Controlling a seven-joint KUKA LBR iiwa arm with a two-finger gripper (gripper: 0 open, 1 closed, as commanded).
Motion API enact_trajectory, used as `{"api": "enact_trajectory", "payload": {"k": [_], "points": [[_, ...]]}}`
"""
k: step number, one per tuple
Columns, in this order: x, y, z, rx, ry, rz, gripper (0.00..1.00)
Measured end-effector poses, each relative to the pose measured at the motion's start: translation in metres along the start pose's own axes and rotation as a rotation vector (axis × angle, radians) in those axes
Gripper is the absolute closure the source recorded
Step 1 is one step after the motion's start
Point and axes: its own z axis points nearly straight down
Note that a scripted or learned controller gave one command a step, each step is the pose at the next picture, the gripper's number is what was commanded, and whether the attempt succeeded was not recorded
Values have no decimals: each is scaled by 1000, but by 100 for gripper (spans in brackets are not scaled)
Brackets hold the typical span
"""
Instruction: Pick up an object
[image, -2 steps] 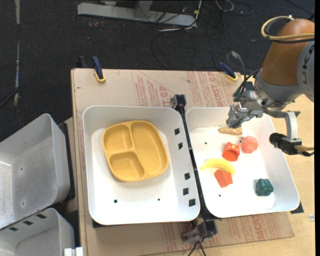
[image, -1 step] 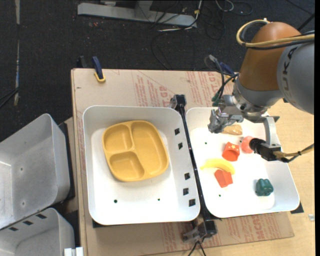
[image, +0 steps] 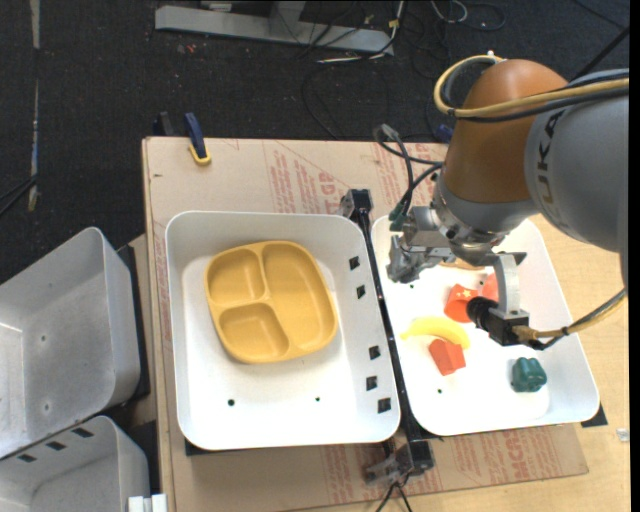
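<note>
At the near edge of the bench (image: 270, 480), bare brown board is seen in front of the two white bins, with a black clamp (image: 400, 462) set where the bins meet. In the left bin (image: 200, 400) a yellow divided plate (image: 270, 300) is laid flat, its three compartments turned upward, and it is placed toward the far half of that bin. In the right bin (image: 570, 400) the small objects are gathered. Nearest the front right corner a dark green object (image: 528, 374) is found, well apart from the others. To its left an orange-red block (image: 447, 355) is seen, touching or just beside a yellow banana-shaped piece (image: 436, 328) that is laid just behind it. Farther back a second orange object (image: 461, 301) is partly hidden by the gripper hardware. The gripper (image: 410, 262) is held low over the far left part of the right bin, beside the divider between the bins. Nothing can be made out between its fingers, and how far they are parted cannot be told from this angle. Above it the wrist is topped by the orange band (image: 500, 120), and the grey arm (image: 590, 170) is extended off to the right. At the far left corner of the bench a blue and yellow clamp (image: 198, 140) is fixed, and beyond it dark floor with cables is visible
</note>
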Motion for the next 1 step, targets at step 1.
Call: {"api": "enact_trajectory", "payload": {"k": [1], "points": [[46, -16, 15, 1, -1, 1, 100]]}}
